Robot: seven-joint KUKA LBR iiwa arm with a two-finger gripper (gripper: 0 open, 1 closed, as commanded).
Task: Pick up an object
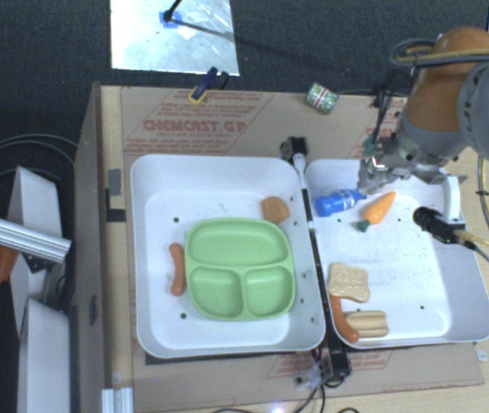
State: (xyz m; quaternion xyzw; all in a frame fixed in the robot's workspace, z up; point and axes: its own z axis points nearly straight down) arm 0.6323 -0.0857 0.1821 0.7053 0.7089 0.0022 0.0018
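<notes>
Blue bottle point(339, 202) and carrot point(378, 208) just below the tool point(372, 175), its grip impossible to tell.

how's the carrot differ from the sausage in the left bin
The carrot is orange with a green tip; the sausage is reddish-orange all over. The carrot tapers to a point, the sausage is an even, thin rod. The carrot lies slanted in the right bin near the gripper; the sausage lies nearly upright in the view beside the green tray. Both are small toy foods lying flat.
</notes>
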